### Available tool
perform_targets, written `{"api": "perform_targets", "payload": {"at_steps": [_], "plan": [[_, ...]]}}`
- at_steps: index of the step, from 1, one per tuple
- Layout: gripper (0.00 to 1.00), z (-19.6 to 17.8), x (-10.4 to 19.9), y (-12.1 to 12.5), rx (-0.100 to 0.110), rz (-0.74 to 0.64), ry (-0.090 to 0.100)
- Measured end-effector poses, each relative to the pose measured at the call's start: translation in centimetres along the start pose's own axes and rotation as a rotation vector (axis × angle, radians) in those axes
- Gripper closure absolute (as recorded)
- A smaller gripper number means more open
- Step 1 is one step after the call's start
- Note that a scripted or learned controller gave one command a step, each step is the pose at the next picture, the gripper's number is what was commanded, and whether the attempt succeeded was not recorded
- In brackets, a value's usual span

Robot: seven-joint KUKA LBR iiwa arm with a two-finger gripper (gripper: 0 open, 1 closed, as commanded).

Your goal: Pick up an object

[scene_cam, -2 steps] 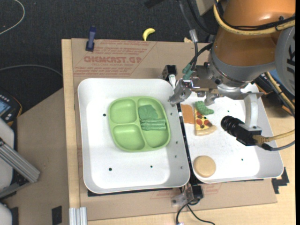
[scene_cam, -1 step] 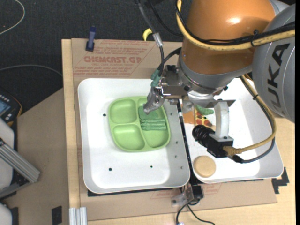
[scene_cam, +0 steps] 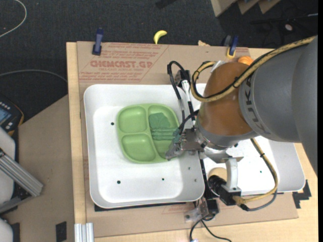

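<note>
Left bin (scene_cam: 101, 150) | pincer (scene_cam: 174, 147) — at green tray's (scene_cam: 136, 135) right edge

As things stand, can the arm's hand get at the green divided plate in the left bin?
Probably yes. The hand is already at the right edge of the green divided plate, low inside the left bin. A darker green object lies in the plate's right compartment, but nothing stands between hand and rim.

- The divided plate (scene_cam: 137, 135) was pale green.
- A darker green cloth (scene_cam: 161, 122) lay on it.
- The bin (scene_cam: 101, 150) was white.
- The arm (scene_cam: 282, 95) was grey, its band (scene_cam: 222, 102) orange.
</note>
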State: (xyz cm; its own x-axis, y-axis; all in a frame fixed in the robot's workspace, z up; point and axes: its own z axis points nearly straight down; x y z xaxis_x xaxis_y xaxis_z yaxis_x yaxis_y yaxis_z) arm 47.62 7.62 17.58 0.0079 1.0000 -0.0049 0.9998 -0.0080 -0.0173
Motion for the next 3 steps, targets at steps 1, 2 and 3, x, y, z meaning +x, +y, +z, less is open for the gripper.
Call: {"api": "perform_targets", "payload": {"at_steps": [1,2,3], "plan": [[1.0,-1.9,0.5,0.3,-0.018,-0.005,0.005],[1.0,-19.5,0.1,1.7,-0.037,-0.01,0.009],[1.0,-23.7,6.7,-0.2,-0.024,-0.017,0.009]]}}
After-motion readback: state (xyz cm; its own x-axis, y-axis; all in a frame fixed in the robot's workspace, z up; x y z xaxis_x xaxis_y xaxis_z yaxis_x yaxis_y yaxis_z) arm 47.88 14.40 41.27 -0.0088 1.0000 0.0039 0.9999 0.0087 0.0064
